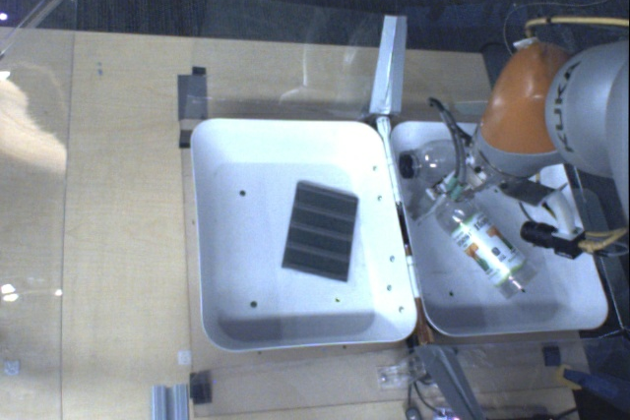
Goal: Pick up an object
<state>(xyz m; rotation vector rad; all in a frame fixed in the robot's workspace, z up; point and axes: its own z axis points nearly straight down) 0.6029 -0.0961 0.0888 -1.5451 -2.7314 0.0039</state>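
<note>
A dark ribbed rectangular pad (321, 231) lies flat in the middle of the left bin (226, 162). In the right bin (581, 305) a clear bottle with a white, green and orange label (484, 251) lies on its side, slanting from upper left to lower right. A small clear rounded object (425, 160) sits near that bin's back left corner. My gripper (455, 186) reaches down into the right bin, right at the bottle's upper left end and just right of the clear object. The arm's orange band (527, 108) hangs above it.
A metal divider post (390, 64) rises behind the seam between the bins. Cables (561, 236) trail from the wrist over the right bin's right side. Black brackets (194, 93) sit on the wooden bench by the left bin's corners.
</note>
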